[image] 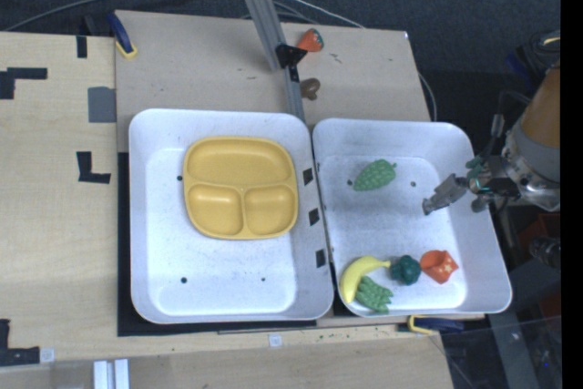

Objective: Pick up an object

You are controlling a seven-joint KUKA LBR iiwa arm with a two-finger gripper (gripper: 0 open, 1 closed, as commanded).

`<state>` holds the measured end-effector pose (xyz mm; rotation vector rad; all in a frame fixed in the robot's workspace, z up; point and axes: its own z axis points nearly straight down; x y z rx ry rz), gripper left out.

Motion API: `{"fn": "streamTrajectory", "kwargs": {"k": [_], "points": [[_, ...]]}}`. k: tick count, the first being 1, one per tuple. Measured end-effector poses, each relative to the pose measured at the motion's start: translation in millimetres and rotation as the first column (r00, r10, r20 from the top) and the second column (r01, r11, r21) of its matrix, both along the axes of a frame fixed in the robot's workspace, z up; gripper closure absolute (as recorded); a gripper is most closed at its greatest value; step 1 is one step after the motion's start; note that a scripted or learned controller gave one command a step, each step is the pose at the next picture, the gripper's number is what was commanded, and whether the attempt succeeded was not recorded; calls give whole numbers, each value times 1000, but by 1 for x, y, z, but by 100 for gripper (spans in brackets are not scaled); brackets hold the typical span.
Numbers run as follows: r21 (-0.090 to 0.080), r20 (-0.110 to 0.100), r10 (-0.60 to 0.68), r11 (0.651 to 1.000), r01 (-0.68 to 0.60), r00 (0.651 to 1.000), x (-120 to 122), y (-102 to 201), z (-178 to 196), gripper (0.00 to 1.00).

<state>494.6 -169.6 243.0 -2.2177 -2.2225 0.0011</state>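
Pale wood forms the desk (55,223), marked with black tape, dark carpet beyond it. Two white bins sit side by side: the left bin (146,223) carries a yellow divided plate (241,187); the right bin (478,223) has green grapes (374,175) far, and banana (357,274), broccoli (405,270) and red pepper (439,265) near. The end effector (448,193) hangs over its right side; whether it's parted, I cannot tell.

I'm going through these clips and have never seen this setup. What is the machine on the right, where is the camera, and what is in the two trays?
One camera looks down at a slant on two white bins. The left bin holds a yellow divided plate. The right bin holds toy food: a green leafy piece, a banana, a green bunch, a dark green piece and a red piece. The robot arm reaches in from the right; its gripper is above the right bin, with nothing visibly held.
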Motion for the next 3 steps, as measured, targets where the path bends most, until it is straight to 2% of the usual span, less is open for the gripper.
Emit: {"fn": "streamTrajectory", "kwargs": {"k": [1, 3], "points": [[0, 0, 0, 1000, 0, 1000, 0, 0, 0, 0], [1, -7, -1, 1000, 1, 1000, 5, -5, -117, 0]]}}
